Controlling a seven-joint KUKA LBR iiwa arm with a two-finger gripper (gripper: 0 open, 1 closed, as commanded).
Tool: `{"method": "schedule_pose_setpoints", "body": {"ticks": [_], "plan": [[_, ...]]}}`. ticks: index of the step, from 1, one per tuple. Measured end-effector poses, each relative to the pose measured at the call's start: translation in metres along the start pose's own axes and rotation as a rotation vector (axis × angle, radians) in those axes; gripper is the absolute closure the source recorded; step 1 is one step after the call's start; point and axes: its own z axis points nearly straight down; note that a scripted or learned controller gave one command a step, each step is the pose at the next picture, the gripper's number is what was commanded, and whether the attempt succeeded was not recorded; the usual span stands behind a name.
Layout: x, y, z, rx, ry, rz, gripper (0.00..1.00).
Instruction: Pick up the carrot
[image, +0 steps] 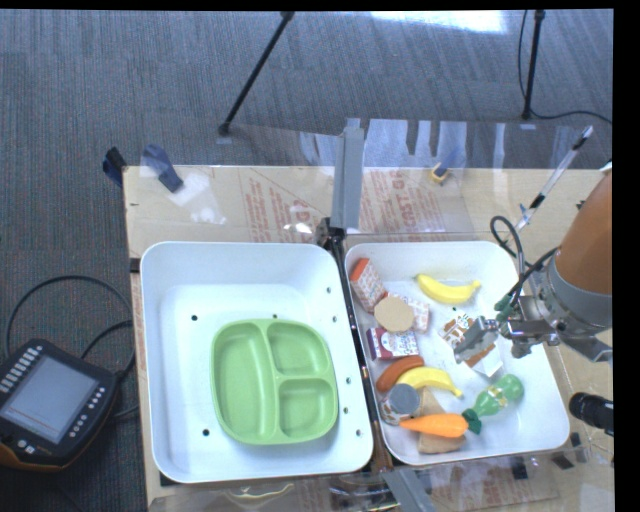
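Right bin (540, 425): 1 carrot (436, 425), 2 bananas (447, 289), tool (478, 338) nearby

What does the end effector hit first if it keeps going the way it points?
The end effector points left into the right bin. First in line looks like the small dark red carton, not the carrot, which lies nearer the front. Height above the clutter is unclear.
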Motion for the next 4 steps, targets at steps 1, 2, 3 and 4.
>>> {"method": "schedule_pose_setpoints", "body": {"ticks": [1,2,3,4], "plan": [[0.026,-0.005,0.14,-0.002,-0.001,-0.097,0.0],[0.026,-0.005,0.132,0.001,0.001,-0.094,1.0],[0.01,0.019,0.01,-0.004,-0.002,0.247,1.0],[0.011,0.019,0.01,-0.004,-0.002,0.246,0.0]]}}
